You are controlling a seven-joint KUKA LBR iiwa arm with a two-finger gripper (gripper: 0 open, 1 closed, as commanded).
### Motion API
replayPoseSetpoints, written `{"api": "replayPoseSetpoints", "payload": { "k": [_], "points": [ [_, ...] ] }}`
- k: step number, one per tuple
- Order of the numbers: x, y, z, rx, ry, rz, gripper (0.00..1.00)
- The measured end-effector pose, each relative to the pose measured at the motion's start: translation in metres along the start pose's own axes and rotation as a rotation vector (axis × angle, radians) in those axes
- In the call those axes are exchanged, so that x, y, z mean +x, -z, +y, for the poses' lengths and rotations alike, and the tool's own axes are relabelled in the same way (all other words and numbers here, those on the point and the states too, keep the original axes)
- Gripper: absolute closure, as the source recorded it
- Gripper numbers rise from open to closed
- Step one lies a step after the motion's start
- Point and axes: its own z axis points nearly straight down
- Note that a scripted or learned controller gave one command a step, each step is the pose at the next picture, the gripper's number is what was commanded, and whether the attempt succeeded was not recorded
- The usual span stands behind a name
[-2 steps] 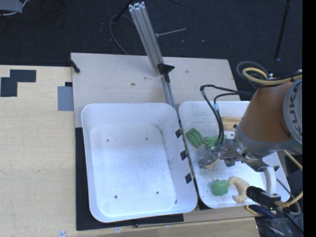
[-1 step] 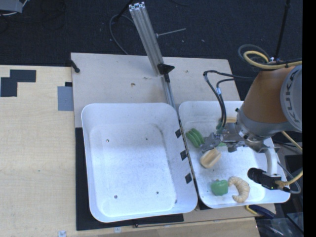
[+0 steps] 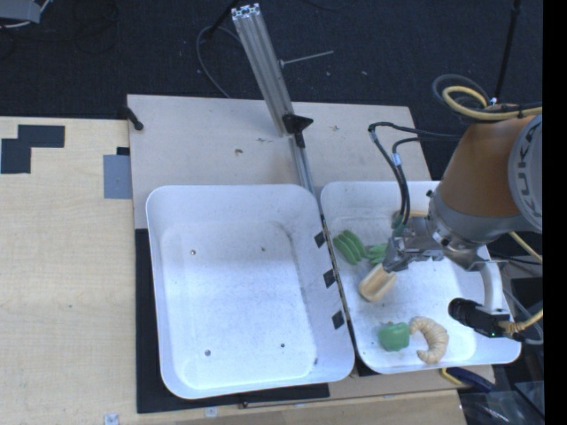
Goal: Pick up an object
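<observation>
tan object (image 3: pixel 376 283) lies mid right bin (image 3: pixel 496 348) beneath the jaws (image 3: pixel 396 257); their state cannot be told

Right bin (image 3: pixel 469 348): four objects, perhaps; left bin (image 3: pixel 177 211) beside.

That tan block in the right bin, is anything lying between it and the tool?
Nothing visible does. The tool sits right over the upper end of the tan block. The green ridged piece lies beside it to the left, and the green lump and curled tan piece lie nearer the front rim.
</observation>
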Motion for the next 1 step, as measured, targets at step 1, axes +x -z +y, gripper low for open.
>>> {"api": "replayPoseSetpoints", "payload": {
  "k": [1],
  "points": [
    [0.0805, 0.0216, -0.0344, -0.001, 0.008, 0.002, 1.00]
  ]
}}
